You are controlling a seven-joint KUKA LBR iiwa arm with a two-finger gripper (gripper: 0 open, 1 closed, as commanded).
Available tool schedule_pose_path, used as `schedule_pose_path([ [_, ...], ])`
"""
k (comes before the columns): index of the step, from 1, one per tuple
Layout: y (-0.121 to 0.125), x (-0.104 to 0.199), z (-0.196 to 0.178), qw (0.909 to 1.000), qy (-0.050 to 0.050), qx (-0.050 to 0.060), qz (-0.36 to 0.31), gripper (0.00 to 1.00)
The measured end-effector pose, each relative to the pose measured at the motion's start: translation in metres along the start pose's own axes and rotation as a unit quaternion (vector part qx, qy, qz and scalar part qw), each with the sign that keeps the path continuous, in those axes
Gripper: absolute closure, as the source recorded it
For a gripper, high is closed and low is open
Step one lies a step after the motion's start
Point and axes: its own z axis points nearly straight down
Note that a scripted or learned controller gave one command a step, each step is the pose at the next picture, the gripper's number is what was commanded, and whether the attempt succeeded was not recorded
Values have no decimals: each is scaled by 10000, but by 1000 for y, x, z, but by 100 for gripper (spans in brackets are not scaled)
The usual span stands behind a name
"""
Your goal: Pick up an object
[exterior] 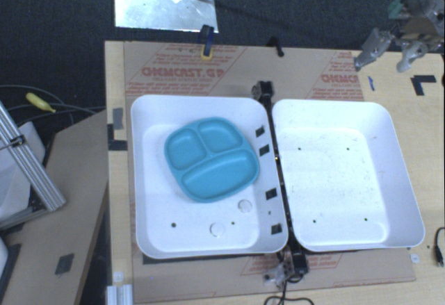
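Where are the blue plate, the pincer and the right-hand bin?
blue plate (211,168): camera view, on its middle ridge.
pincer (391,53): camera view, midway between its fingertips.
right-hand bin (334,171): camera view, on its bare floor.

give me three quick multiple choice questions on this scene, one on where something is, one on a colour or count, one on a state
1. Where does the divided plate lie?
A. in the left bin
B. in the right bin
C. on the bench outside both bins

2. How many compartments does the plate have?
A. two
B. three
C. five

3. How do the gripper's fingers stand?
A. shut on the plate
B. spread apart, holding nothing
C. pressed to the bin floor

Answers:
1. A: the blue divided plate rests on the floor of the left bin.
2. B: two small sections above one large one.
3. B: the gripper hangs beyond the right bin, its fingers apart with nothing between them.
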Motion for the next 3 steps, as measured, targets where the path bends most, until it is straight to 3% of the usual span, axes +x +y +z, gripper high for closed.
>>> schedule_pose_path([
  [1,2,-77,123,10000,15,49,-6,0],
  [2,-30,-117,225,10000,26,47,-17,0],
  [3,-74,-111,264,10000,30,26,-35,0],
])
